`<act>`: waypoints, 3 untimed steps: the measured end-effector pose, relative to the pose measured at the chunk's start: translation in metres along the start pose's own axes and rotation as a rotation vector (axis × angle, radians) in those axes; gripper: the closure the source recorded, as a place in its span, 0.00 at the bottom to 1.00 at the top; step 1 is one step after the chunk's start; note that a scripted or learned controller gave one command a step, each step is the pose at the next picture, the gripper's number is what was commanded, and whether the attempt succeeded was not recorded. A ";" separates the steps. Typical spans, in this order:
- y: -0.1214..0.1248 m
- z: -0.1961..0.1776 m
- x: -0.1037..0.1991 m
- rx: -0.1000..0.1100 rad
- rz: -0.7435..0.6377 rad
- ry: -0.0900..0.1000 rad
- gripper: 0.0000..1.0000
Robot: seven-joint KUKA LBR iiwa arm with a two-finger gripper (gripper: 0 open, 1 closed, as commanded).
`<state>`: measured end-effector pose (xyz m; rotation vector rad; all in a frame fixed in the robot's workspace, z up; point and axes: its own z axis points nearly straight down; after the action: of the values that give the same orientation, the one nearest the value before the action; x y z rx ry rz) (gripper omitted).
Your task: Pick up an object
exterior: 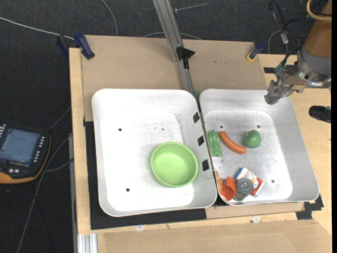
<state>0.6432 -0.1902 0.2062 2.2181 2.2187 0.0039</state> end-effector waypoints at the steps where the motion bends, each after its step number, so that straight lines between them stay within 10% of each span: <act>1: 0.001 -0.053 0.000 0.000 0.000 0.000 1.00; 3: 0.014 -0.032 0.107 0.005 -0.003 0.002 1.00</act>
<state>0.6571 -0.0829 0.2380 2.2176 2.2258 0.0006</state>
